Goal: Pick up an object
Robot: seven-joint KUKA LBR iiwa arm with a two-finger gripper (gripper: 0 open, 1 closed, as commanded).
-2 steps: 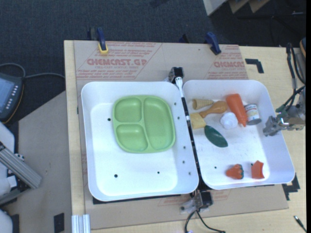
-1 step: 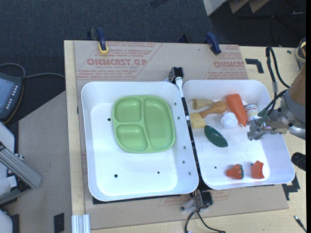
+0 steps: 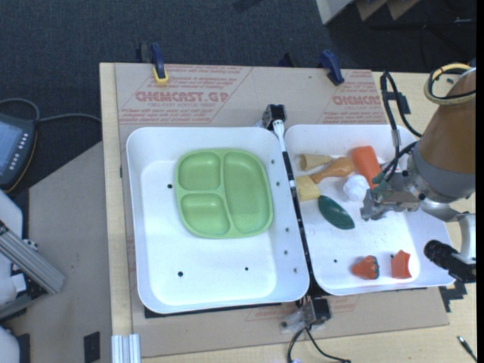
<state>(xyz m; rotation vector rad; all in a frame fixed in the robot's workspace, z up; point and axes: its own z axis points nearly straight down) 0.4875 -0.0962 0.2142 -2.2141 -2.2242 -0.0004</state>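
Brown bench [image 3: 227, 97] bears two white bins [image 3: 151, 225].

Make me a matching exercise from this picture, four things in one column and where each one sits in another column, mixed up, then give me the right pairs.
Things:
1. green divided plate
2. dark green oval piece
3. orange cylinder
4. gripper

Places:
A. far side of the right bin
B. over the middle of the right bin
C. in the left bin
D. right bin, near the divider between the bins

Pairs: 1-C, 2-D, 3-A, 4-B
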